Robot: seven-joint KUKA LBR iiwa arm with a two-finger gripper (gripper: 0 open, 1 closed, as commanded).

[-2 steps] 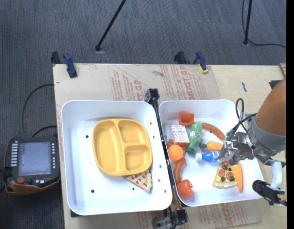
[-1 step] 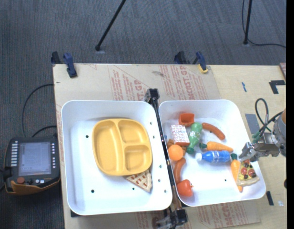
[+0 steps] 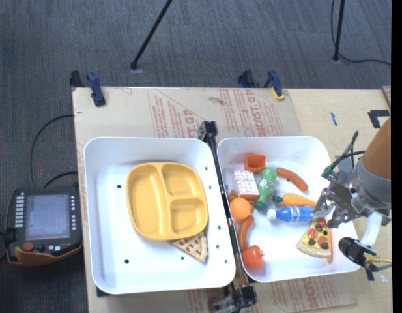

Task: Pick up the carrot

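Camera view: carrot (image 3: pixel 297 199) lies ungrasped in right bin (image 3: pixel 318 147); our claw (image 3: pixel 328 212) hovers beside, grip state unclear.

the arm comes in from the right edge of the frame, a little below the middle, with a patch of its orange band showing at the far right and the grey wrist just under it. the wrist slants down and to the left, ending in the gripper (image 3: pixel 326 208) at the lower right of the frame, its dark metal head pointing leftward and low. cables trail off the wrist.
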